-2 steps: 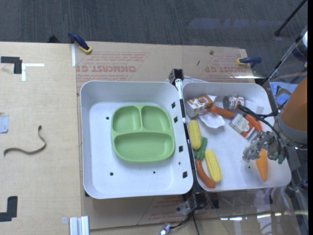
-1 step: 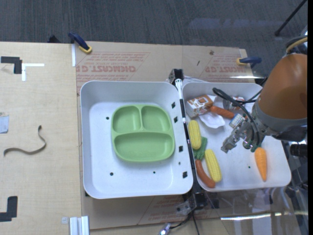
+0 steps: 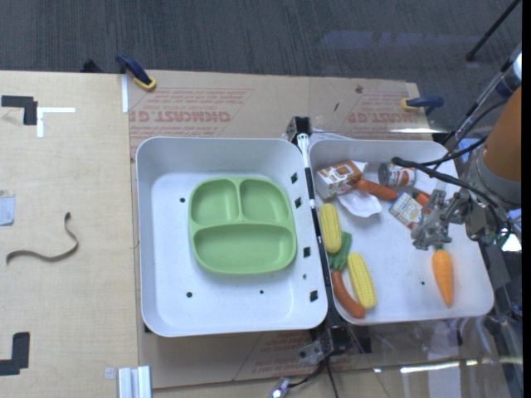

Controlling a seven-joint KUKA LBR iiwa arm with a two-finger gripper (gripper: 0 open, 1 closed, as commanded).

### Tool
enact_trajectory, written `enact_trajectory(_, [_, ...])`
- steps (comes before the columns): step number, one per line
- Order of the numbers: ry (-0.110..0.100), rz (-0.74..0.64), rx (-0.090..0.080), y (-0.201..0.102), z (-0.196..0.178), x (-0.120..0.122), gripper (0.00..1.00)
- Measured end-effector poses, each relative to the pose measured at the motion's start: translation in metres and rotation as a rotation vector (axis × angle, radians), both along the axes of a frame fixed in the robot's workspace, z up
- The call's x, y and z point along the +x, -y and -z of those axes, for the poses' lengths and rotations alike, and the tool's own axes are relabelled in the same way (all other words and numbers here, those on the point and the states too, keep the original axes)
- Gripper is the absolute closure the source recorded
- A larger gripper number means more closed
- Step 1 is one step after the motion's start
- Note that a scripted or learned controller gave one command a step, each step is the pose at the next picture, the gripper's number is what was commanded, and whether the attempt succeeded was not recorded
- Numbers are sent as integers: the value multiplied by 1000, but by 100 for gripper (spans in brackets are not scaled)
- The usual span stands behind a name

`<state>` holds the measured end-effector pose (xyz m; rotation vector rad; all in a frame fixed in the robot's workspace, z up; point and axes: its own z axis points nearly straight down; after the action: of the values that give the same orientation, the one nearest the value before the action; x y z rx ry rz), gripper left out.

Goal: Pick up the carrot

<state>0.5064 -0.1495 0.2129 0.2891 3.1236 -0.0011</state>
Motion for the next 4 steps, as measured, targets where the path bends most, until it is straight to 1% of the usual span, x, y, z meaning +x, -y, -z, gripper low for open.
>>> enact_trajectory(1, [0, 0, 0, 0, 0, 0, 0])
enact_trajectory(2, [-1, -43, 1, 17, 121, -7, 0])
enact_trajectory(3, [2, -46, 0, 16, 111, -6, 100])
enact_trajectory(4, [2, -47, 0, 16, 111, -6, 0])
